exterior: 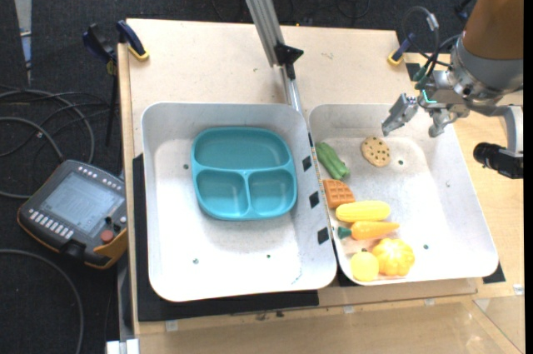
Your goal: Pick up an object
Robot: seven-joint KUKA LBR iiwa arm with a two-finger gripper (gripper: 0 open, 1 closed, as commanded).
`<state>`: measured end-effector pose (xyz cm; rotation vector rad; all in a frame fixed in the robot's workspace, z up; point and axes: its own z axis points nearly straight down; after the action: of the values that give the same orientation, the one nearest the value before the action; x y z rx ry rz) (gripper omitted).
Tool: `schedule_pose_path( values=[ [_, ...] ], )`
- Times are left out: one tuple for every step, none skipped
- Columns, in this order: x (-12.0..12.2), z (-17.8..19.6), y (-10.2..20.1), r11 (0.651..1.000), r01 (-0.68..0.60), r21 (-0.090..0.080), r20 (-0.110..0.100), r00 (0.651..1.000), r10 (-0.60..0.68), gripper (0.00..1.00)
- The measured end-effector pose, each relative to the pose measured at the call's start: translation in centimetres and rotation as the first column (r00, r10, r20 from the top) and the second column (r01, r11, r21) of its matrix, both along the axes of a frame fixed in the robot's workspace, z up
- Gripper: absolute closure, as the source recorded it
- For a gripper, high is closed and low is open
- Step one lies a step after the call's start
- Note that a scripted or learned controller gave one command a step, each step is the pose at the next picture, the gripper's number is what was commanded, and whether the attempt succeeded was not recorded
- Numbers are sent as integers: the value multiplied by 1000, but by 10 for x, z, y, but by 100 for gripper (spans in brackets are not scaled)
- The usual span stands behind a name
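cookie under open gripper, pick not yet made

the cookie (376, 151) is lying flat in the upper part of the right bin (454, 194), apart from the other toys. it is looking like a small rigid plastic disc, light and probably a little slick; being round, it is showing no real long axis and pointing nowhere, so a grip across its rim from any side is likely to serve. being thin, it is calling for fingers brought low to the bin floor.

the gripper (419, 116) is hanging just above and to the right of the cookie, its two fingers standing apart with nothing between them.

down the left side of the same bin the other pieces are sitting: a green vegetable (332, 160) running diagonally, a waffle (338, 195), a corn cob (362, 211) lying crosswise, a carrot (372, 229) also crosswise, and a yellow fruit cluster (383, 259) near the front edge. these elongated ones are best taken across their short width.

the left bin (166, 177) is bearing a teal divided tray (245, 172).
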<state>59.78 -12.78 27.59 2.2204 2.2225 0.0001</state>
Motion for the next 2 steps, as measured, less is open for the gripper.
schedule_pose_path(
  values=[
    [-1,-48,9,1000,0,0,-3,1000,0,0],
    [-1,-112,10,1000,1,1,-7,1000,-1,0]
  ],
)
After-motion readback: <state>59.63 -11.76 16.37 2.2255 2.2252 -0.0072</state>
